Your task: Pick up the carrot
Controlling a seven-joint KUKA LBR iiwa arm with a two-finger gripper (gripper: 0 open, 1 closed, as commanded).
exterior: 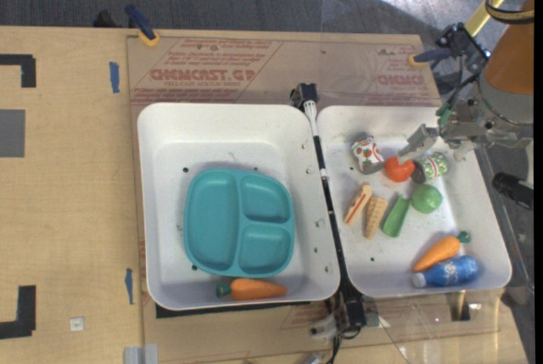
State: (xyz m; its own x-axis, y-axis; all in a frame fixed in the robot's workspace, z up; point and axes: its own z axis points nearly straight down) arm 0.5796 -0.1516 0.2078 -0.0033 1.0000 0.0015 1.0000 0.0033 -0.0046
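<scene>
Claw (417, 152) hovers above right bin (501, 256); board (212, 65) reads "CHEMCAST"

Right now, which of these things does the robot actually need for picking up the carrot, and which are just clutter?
Belongs to the job:
- carrot in the left bin, below the teal plate
- carrot in the right bin
- gripper

Just lying about:
- teal plate
- blue bottle
- green ball
- ice-cream cone
</scene>
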